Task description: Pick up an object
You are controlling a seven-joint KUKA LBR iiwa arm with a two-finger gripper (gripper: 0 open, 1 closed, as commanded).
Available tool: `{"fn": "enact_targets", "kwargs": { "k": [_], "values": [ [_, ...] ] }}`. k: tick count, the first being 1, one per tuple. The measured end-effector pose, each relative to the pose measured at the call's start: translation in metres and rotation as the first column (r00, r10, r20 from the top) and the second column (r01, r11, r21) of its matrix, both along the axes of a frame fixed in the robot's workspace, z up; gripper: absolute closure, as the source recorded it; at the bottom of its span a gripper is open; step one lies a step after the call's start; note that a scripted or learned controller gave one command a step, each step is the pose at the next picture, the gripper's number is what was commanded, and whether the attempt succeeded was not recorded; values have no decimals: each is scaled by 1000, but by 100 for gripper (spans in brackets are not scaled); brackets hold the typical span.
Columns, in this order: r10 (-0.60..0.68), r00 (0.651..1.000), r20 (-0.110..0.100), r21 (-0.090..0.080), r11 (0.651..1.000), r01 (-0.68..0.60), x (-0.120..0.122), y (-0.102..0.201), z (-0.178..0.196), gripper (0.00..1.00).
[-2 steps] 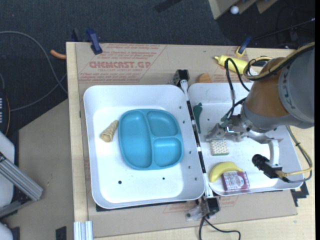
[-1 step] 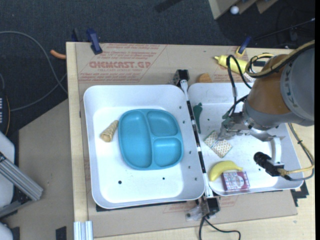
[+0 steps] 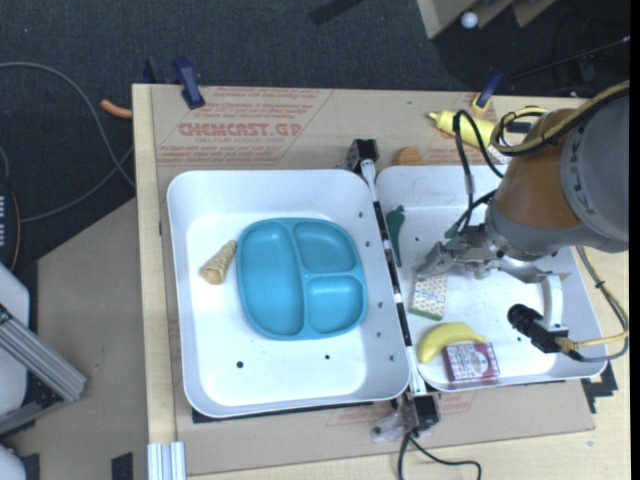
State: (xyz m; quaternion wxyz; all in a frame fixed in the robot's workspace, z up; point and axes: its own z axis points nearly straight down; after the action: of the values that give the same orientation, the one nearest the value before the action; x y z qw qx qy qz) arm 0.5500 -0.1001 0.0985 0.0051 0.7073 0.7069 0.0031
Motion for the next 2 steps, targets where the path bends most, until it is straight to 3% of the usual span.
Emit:
{"fn": "enact_targets", "kwargs": {
  "k": [1, 2],
  "values": [
    [-1, 1000, -5, 1, 1000, 1, -69, -60, -11, 0],
    [2, 1000, -10, 3, 1000, -2, -40, -27, 95, 0]
  ]
}}
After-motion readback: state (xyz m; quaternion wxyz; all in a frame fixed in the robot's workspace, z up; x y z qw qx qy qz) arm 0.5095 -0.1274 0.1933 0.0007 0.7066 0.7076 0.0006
